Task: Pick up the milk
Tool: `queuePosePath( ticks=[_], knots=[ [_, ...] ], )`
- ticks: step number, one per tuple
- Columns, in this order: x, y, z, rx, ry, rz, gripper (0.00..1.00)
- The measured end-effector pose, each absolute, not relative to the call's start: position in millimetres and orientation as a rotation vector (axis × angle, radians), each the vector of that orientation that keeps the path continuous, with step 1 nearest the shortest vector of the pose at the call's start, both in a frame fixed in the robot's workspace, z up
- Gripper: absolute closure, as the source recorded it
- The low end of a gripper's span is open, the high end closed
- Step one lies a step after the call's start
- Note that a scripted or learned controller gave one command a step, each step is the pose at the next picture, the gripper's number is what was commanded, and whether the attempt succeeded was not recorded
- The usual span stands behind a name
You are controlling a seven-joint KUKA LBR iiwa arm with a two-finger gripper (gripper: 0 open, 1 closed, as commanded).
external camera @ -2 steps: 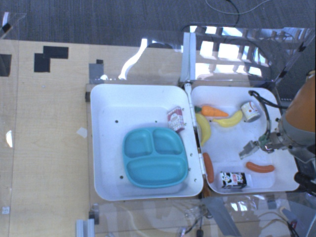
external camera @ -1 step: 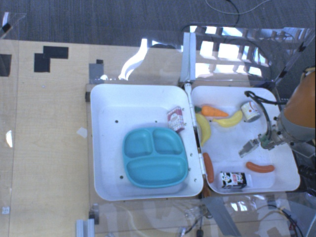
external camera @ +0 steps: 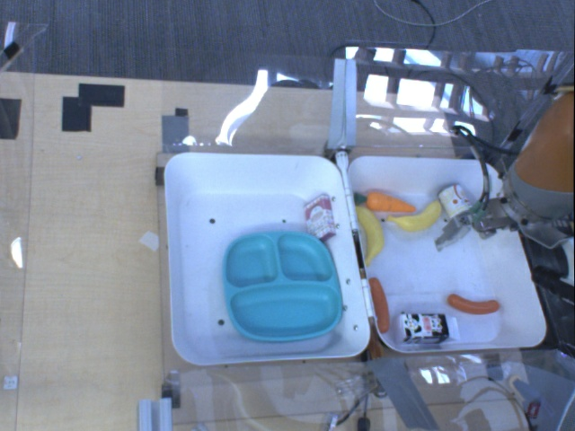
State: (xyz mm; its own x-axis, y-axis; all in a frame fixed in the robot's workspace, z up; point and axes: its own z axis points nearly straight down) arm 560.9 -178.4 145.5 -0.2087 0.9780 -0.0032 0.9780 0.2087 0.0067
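From above the bench, two shallow white bins sit side by side on the pale wooden top. The left bin (external camera: 193,241) holds a blue divided plate (external camera: 283,285) lying flat toward its front, and a small red-and-white packet (external camera: 320,217) leans against the wall it shares with the other bin.

The right bin (external camera: 517,330) is the busier one. The milk (external camera: 424,327), a small carton with black-and-white patches, lies on its side at the front edge of this bin, near the middle of that wall. A sausage (external camera: 473,305) lies just behind it and to the right, and a second sausage (external camera: 380,304) lies along the left wall. At the back left a carrot (external camera: 389,203) rests above two bananas: one banana (external camera: 370,232) curves down beside the dividing wall, the other banana (external camera: 418,219) stretches toward the middle.

The arm (external camera: 548,164) reaches in from the right, its orange band up near the frame's edge. The gripper (external camera: 451,230) hangs over the back half of the right bin, just beside the tip of the second banana and well apart from the milk. Its grey fingers (external camera: 446,235) point down and left, standing slightly apart, with nothing between them.
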Motion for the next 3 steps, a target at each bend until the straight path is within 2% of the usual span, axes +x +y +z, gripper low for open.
queuePosePath(
  ticks=[1,2,3],
  knots=[
    [565.6,-158,150,1.998,2.418,0.004,0.0],
    [585.4,-197,153,2.358,2.067,0.005,0.0],
    [671.0,-187,211,2.394,2.022,0.007,0.0]
  ],
)
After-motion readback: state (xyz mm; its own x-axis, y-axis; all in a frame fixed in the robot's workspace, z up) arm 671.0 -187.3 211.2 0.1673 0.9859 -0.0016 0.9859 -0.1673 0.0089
